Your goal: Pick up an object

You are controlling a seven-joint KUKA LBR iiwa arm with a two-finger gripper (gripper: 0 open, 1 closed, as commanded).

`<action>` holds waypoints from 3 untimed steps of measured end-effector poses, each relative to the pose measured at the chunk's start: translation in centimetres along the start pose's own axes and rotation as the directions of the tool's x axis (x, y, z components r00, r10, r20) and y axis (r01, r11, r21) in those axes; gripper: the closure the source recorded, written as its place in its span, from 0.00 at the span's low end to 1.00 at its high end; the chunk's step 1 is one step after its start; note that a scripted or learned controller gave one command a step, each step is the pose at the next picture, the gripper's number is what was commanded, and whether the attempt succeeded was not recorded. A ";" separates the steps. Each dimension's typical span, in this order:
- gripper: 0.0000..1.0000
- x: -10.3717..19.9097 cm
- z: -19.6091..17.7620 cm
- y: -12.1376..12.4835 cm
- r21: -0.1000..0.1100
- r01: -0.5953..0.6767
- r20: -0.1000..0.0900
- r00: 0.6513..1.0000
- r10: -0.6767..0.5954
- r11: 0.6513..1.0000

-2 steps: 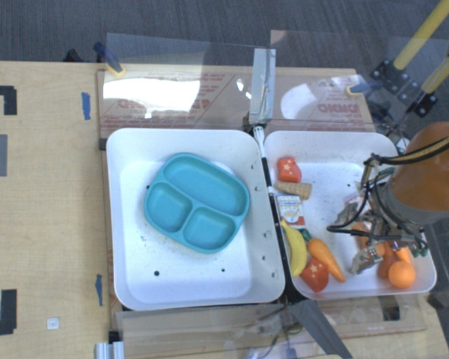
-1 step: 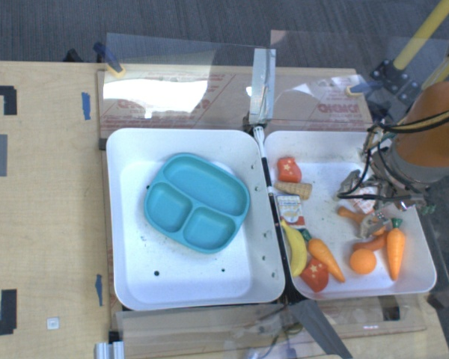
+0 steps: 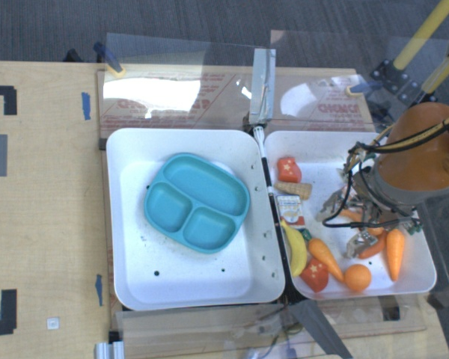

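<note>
Low in the right bin [image 3: 426,275] at the frame's lower right, the hand [image 3: 361,234] hovers over a carrot [image 3: 394,251] and orange [image 3: 357,277], its grip state impossible to tell, apparently mid-reach; next it must settle on one.

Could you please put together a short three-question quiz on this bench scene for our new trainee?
1. True or false: the blue divided plate lies in the right bin.
2. Which bin is the gripper over? A) left bin B) right bin
3. Fill in: the banana lies along the right bin's ____ wall.

Key
1. False: it lies in the left bin.
2. B: it is down among the toy foods, near a carrot and an orange.
3. Left, beside the divider between the bins.
</note>
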State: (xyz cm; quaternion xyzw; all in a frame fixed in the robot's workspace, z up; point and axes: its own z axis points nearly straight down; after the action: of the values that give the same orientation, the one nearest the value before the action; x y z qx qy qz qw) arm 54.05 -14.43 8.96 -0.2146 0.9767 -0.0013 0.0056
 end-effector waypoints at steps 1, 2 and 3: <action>0.00 1.3 0.1 -6.7 0.003 -0.051 0.001 0.999 0.051 0.999; 0.00 -0.9 0.1 -4.1 0.001 -0.155 0.000 0.988 0.155 0.988; 0.00 5.5 0.0 -5.9 0.002 -0.208 -0.003 0.978 0.208 0.978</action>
State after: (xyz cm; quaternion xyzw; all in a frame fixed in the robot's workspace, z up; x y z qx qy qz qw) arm 51.58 -22.12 8.89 -0.1111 0.9938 -0.0021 0.0043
